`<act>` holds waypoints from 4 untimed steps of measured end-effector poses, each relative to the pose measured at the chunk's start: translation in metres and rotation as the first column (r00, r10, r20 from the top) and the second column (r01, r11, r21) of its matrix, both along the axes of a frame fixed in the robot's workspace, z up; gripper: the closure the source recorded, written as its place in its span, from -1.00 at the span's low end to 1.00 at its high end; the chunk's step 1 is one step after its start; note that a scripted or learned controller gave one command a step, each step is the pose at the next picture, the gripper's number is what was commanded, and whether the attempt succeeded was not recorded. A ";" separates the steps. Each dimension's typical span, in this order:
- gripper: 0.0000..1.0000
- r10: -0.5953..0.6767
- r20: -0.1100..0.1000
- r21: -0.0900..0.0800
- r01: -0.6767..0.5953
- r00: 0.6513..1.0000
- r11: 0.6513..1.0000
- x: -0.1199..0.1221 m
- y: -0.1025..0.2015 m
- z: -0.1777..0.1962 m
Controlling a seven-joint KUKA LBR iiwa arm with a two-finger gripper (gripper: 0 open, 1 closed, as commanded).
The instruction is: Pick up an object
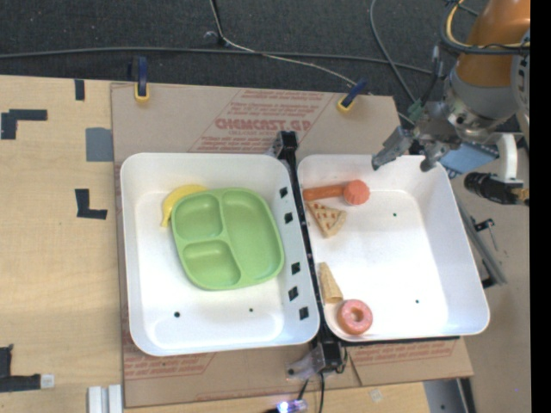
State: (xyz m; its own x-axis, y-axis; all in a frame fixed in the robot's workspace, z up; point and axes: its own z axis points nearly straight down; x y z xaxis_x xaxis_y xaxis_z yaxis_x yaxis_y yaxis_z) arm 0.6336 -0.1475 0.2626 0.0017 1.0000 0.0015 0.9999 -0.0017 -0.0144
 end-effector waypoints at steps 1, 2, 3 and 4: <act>-1.00 0.003 0.013 -0.002 -0.003 1.000 1.000 0.002 0.000 0.008; -1.00 0.004 0.008 -0.001 -0.004 1.000 1.000 0.004 0.007 -0.054; -1.00 0.003 0.008 -0.002 -0.003 1.000 1.000 0.002 0.004 -0.099; -1.00 0.003 0.009 -0.002 -0.003 1.000 1.000 -0.004 0.004 -0.143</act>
